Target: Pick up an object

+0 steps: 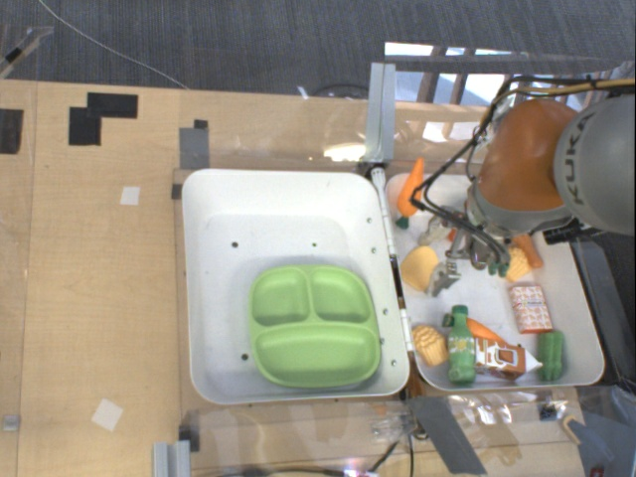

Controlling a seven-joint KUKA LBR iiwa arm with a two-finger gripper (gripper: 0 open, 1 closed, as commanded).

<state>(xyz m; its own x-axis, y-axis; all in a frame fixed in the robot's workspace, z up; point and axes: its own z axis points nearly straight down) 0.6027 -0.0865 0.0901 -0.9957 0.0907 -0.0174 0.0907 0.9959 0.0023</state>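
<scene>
Camera view, for your record.

Hidden or unclear: the arm (542,162) covers the upper middle of the right bin (586,361); whatever lies beneath it you cannot see. The gripper (452,271) hangs low over that bin, but whether it is open or closed cannot be told, and nothing shows between its tips.

Right bin contents:
- yellow piece (420,266), just left of the gripper
- orange carrot-like piece (409,189), long axis near upright in frame, by the bin's upper left
- green bottle (459,346), long axis running up-down, cap toward the top
- round tan item (429,343), beside the bottle
- small red-and-white box (531,308)
- green piece (552,354), right end

Left bin (214,217): one green divided plate (314,324), lying flat.
</scene>
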